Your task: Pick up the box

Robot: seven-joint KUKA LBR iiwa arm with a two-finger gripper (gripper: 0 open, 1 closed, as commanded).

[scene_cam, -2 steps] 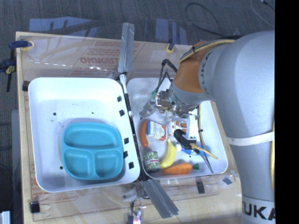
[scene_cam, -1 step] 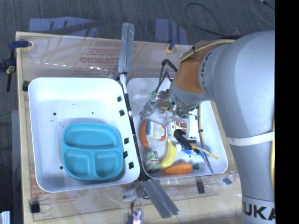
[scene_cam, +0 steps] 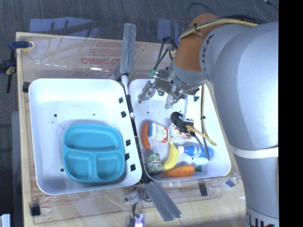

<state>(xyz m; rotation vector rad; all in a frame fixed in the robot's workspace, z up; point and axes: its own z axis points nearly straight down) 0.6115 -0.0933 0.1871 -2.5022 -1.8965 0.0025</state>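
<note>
Nearest, the left bin carries a blue tray. Right bin, front: carrot, banana, can. Mid-bin lies the box, flat, beside a sausage. Farther back, the gripper hangs above bare floor, fingers spread, nothing between them.

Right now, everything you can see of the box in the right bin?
The box is a small white carton with red and blue print, apparently cardboard, lying flat on the floor of the right bin near its middle. An orange sausage-shaped item lies along its left side, and the banana sits just below it; contact is unclear. Its print is too small to read. The gripper is above it in the view, apart from it.
</note>
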